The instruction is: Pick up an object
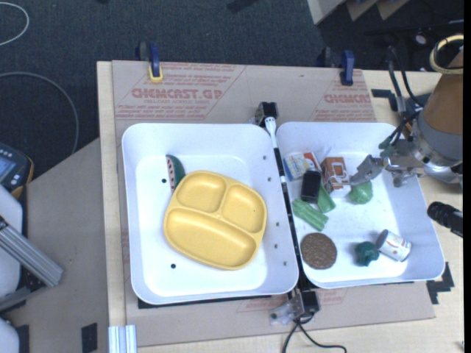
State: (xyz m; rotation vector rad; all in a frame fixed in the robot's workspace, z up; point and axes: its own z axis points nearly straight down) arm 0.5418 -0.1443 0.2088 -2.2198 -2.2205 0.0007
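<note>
From my remote seat, I see the gripper [368, 170] low over the right bin [421, 230], reaching in from the right edge of the camera view with the orange-banded arm [447, 112] behind it. Its grey metal tip points left and down toward the middle of that bin. I cannot tell how wide it stands, and I see nothing clearly in its hold.

Just below the tip lies a small round green object [360, 193], touching or nearly touching it; I cannot say which. Just left of the tip sits a small red-and-white box [335, 172], and beside that a blue-and-white packet [298, 165] near the bin's left wall. A black block [310, 186] rests below the packet, with a long green piece [312, 212] lying at a slant under it. Toward the near rim I see a flat brown disc [319, 250], a dark teal lump [365, 253], and a small white can [394, 245] with a red marking, just beside the lump.

The left bin [140, 219] holds a yellow divided tray [213, 218], tilted slightly, with a slice-shaped red and green piece [174, 171] at its upper left edge. Both bins sit on a board [221, 87] printed with red letters, clamped at the far edge by two blue clamps [154, 59].
</note>
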